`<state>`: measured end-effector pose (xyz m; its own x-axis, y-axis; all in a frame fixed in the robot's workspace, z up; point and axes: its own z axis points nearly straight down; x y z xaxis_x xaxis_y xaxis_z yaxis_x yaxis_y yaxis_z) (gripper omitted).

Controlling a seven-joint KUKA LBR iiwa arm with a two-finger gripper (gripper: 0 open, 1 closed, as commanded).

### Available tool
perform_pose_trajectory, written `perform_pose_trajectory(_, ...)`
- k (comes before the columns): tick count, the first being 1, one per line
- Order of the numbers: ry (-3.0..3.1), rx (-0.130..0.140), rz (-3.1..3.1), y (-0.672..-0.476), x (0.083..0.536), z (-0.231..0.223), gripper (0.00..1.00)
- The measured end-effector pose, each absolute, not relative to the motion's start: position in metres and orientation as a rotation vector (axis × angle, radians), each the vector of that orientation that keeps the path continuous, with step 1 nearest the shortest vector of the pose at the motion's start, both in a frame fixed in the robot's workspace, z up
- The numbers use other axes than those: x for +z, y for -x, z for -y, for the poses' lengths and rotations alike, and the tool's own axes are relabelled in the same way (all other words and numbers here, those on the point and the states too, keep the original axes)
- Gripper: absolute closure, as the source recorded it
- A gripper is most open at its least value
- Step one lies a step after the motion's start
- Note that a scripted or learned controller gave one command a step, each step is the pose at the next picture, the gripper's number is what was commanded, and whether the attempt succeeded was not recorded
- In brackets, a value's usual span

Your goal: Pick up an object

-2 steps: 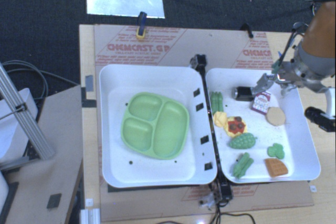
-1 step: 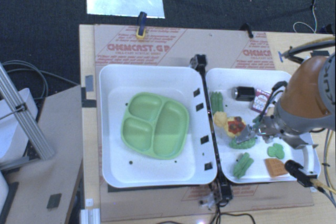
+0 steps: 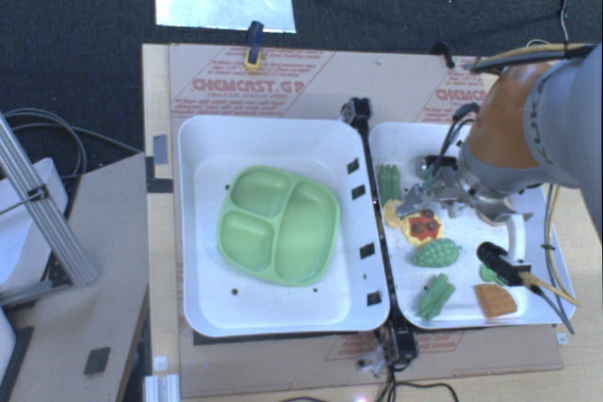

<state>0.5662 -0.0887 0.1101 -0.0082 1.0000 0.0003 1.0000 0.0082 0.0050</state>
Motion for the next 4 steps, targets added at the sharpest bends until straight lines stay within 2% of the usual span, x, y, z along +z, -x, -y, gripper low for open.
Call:
perform_pose_trajectory(1,-2.207,0.013,-2.204,-0.613,0.276,0.164,0.00)
perform_pose_trajectory(2,-2.227,-0.007,-2.230,-0.567,0.170,0.137,0.00)
perform_pose_trajectory(3,-2.211,0.004,-2.224,-0.630,0.171,0.148,0.00)
perform_pose_trajectory(4,-2.225,0.004,-2.210,-0.547,0.085,0.160,0.00)
